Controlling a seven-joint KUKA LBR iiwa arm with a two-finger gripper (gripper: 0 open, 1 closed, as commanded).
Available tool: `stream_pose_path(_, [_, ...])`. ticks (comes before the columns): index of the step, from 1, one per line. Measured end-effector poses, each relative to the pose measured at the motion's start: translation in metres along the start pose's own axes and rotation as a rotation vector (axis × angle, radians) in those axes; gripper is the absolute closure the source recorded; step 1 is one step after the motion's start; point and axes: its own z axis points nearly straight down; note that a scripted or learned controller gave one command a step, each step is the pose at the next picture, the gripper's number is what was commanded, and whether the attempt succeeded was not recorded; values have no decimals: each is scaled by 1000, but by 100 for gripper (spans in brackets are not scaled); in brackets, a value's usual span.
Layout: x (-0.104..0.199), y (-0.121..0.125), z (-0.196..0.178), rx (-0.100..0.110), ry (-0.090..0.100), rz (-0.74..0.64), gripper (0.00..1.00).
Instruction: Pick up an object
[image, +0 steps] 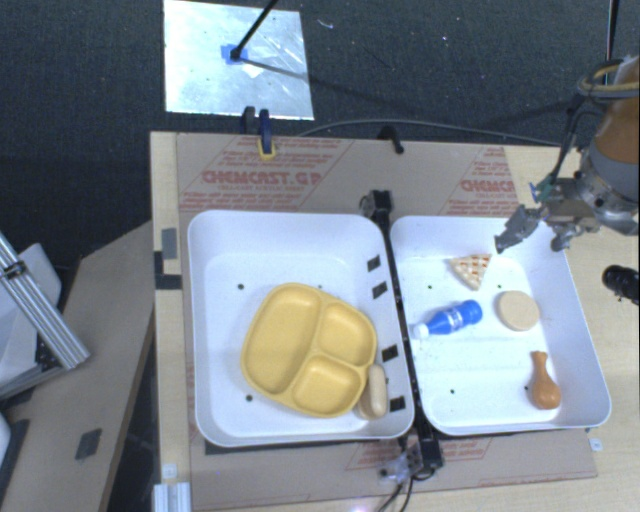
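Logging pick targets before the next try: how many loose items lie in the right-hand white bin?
4, none seemingly hidden: a tan pizza-slice wedge near the back, a blue plastic bottle toward the divider, a round beige disc right of it, and an orange-brown drumstick shape at the front right.

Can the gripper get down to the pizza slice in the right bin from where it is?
Probably yes. The gripper hangs open above the right bin's far edge, close to the pizza slice, which lies apart from the blue bottle and round cracker.

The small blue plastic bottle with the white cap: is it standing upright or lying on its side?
Lying on its side. The small blue plastic bottle stretches lengthwise across the right white bin's floor.
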Motion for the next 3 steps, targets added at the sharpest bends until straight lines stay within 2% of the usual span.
stream_pose_path(1, [0, 2, -6, -10, -2, -2, 0])
stream_pose_path(3, [8, 16, 87, -7, -1, -3, 0])
